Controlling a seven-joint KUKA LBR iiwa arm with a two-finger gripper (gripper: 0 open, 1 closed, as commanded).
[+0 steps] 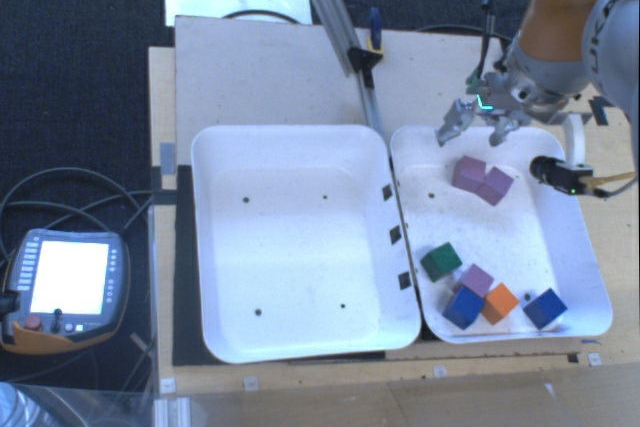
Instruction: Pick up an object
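arm (575, 10): enters from the right, grey with orange band, partly cut by the top and right edges; cables loop around the wrist.
gripper (478, 127): hangs above the far rim of the right bin, near the bin's back-left corner; jaws spread wide, nothing between them. Fingertips small and a bit blurred.
right bin (590, 275): white, shallow, holds all the blocks.
pink blocks (481, 178): two mauve cubes touching each other, in the far half of the right bin, just below the gripper but apart from it.
green block (440, 261): near half of the right bin, close to the left wall.
purple block (476, 278): just right of the green one, touching the orange and blue blocks below it.
orange block (499, 303): wedged beside the blue block at the near wall.
blue block (463, 307): touches the orange one; lower edge hard to separate from the bin wall.
second blue block (544, 307): alone, near-right corner of the right bin.
left bin (215, 215): white, only dark specks on its floor.
desk (260, 65): pale board under the bins.
pole (330, 0): slanted metal pole crosses the desk's far side, top cut off.
pendant (62, 290): screen glare, left of desk, unreadable.
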